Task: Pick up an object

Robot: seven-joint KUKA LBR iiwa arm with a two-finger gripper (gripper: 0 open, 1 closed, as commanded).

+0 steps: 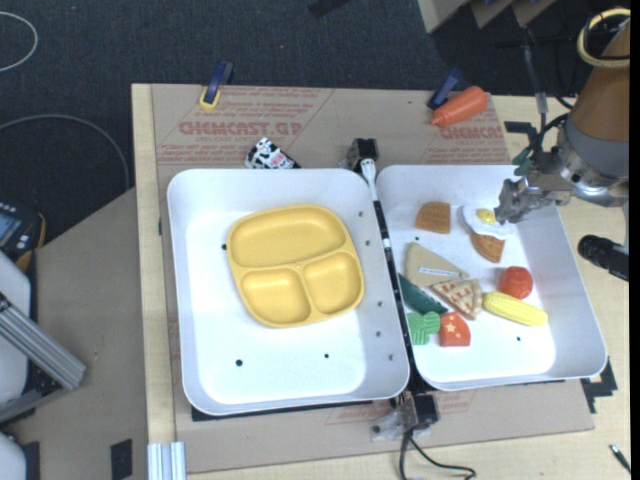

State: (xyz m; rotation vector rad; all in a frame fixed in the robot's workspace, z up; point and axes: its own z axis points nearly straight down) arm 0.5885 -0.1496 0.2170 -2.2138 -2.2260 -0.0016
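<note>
My gripper [509,206] hangs low over the back of the right bin [570,353], right above a white fried-egg toy [481,218] with a yellow yolk. A brown wedge [490,247] lies just in front of the egg. A tan bread piece [434,217] sits to the egg's left. Nearer the front lie a red tomato [516,282], a yellow corn cob [515,311], a pizza slice [458,295], a beige sandwich wedge [428,264], a green piece [421,323] and a small red piece [454,332]. Nothing is visibly held.
The left bin [200,368] holds a yellow divided plate [295,265]. Outside the bins, an orange carrot toy [460,106] and a black-and-white toy [268,155] rest on the cardboard at the back. A black clamp [364,154] sits between the bins.
</note>
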